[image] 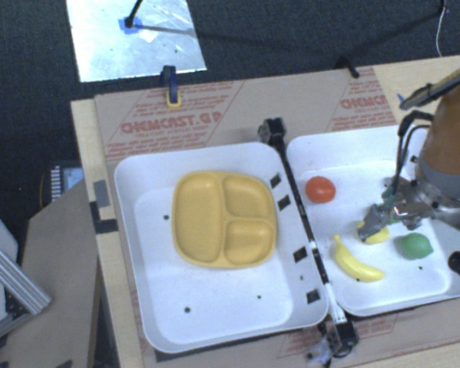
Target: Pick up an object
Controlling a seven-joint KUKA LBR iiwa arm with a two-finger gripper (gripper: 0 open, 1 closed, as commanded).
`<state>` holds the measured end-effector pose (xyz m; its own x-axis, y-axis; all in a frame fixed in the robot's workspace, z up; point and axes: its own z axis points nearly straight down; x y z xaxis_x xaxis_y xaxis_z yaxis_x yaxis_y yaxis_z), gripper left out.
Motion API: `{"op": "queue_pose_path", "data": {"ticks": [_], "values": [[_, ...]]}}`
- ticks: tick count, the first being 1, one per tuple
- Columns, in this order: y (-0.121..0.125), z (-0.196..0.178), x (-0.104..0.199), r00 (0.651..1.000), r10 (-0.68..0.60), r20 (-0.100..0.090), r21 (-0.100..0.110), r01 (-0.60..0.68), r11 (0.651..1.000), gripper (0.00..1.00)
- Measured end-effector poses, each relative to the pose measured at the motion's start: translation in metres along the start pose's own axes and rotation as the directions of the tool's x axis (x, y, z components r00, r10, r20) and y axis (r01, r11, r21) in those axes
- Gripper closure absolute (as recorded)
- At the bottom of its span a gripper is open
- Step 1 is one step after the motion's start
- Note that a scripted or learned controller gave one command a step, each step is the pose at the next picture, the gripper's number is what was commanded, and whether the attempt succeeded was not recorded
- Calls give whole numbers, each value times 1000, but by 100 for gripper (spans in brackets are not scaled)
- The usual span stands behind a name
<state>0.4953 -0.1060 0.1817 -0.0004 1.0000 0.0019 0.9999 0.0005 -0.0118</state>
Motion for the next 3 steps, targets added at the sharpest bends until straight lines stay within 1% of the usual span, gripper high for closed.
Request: {"op": "queue_pose_path", "data": {"ticks": [1, 2, 3], "values": [[3, -6, 0, 1000, -2, 2, -13, 2, 1000, 0], [8, 48, -9, 1000, 0, 1, -8, 0, 1000, 0], [9, 100, -9, 1000, 1, 1, -9, -1, 1000, 0]]}}
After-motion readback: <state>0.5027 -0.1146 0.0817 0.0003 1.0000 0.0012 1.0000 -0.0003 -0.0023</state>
